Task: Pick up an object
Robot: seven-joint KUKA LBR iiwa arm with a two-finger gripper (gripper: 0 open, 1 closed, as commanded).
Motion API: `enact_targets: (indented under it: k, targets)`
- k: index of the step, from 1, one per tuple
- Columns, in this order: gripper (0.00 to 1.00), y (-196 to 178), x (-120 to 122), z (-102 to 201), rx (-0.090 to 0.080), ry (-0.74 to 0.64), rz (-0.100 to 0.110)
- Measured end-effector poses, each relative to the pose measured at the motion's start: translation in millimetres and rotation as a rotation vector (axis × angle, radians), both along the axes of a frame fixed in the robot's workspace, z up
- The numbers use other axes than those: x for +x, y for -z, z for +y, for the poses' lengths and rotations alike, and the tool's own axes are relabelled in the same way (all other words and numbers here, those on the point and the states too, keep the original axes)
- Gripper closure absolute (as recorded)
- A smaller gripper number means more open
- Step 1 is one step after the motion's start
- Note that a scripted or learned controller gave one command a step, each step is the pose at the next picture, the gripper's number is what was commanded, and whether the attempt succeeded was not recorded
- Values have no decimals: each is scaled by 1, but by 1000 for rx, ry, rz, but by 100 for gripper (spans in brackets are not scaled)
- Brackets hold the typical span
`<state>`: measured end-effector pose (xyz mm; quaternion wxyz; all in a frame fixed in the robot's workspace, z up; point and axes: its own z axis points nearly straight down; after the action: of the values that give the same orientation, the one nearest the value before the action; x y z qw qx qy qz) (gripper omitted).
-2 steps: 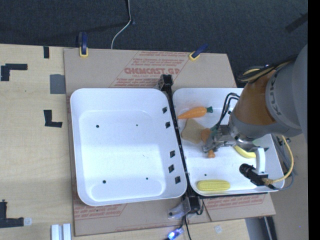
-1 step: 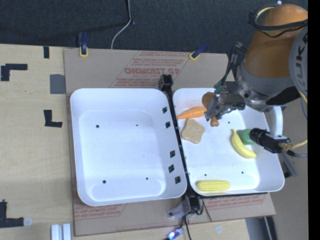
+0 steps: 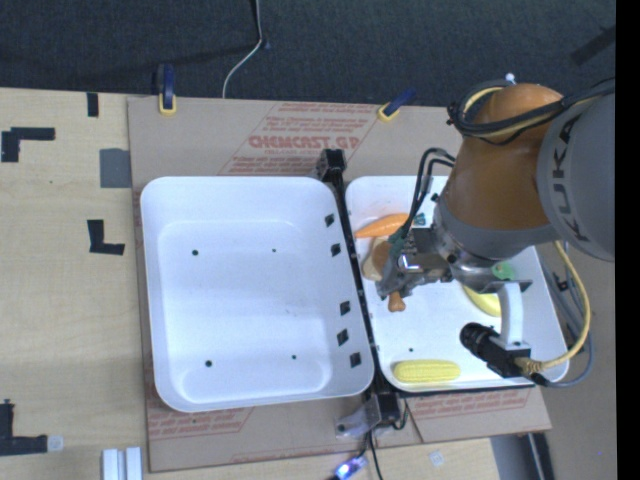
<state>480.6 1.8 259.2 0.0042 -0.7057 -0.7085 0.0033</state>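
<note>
The arm reaches in from the right over the right bin; its gripper hangs low at that bin's left side, beside a brown object and an orange carrot; whether the jaws are open cannot be told; a corn cob lies near the lower wall; the left bin sits at frame centre.

White bins sit on brown cardboard printed red; a yellow corn cob and orange carrot lie at lower right.
</note>
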Motion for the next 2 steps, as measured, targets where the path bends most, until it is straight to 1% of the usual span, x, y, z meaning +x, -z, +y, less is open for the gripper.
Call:
enact_targets:
  k: [1,2]
  targets:
    - [100,-39,13,84,0,-6,-10]
    - [100,-103,62,122,-1,-2,-16]
